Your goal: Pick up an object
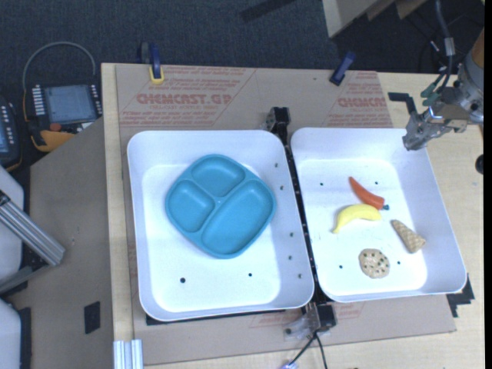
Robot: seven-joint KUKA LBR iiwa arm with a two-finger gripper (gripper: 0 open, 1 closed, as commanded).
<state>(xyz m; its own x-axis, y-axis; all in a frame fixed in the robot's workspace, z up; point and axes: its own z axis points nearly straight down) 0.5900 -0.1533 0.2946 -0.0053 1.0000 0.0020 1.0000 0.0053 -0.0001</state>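
Observation:
Four small items lie in the right bin (430, 283): an orange-red carrot (366, 192), a yellow banana (355, 217), a tan cone-shaped piece (408, 235) and a round chocolate-chip cookie (373, 263). My gripper (417, 135) hangs over the bin's far right corner, up and to the right of the carrot, well apart from all four items. Nothing is visible between its fingers.
The left bin (154, 283) holds a blue divided plate (221, 204). A black clamp (277, 118) sits between the bins at the far side. Blue clips (342, 68) hold the cardboard bench sheet at the back. A teach pendant (68, 103) lies off the bench, far left.

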